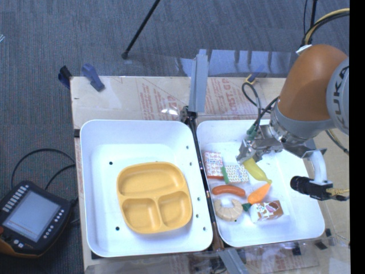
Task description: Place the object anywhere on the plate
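The cardboard-covered worktop carries two shallow white bins. The left white bin holds a yellow three-compartment plastic plate with open floor all round it. The right white bin is crowded toward its middle. The grey and orange arm leans in from the right; its hand hangs over a yellow toy banana, and whether it grips is unclear.

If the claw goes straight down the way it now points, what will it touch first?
Probably the banana: the claw hangs right over its upper end in the right bin. Depth is unclear from this slanted view.
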You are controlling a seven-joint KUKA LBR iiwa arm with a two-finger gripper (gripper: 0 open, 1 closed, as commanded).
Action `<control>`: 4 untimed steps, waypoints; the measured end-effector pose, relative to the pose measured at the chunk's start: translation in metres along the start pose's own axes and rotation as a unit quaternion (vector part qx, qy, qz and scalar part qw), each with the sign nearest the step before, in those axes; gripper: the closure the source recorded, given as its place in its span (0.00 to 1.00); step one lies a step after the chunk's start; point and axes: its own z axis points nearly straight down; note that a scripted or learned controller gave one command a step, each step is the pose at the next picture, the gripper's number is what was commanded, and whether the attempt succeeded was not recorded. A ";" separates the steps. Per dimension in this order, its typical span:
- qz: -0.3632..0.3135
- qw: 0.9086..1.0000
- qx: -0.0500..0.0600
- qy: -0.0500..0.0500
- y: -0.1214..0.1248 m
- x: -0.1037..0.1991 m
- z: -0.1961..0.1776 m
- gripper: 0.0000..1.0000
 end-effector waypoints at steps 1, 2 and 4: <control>-0.178 0.984 0.001 0.000 0.006 0.082 0.057 1.00; -0.174 0.985 0.001 0.001 0.006 0.079 0.048 1.00; -0.209 0.978 -0.001 -0.001 0.026 0.144 0.056 0.00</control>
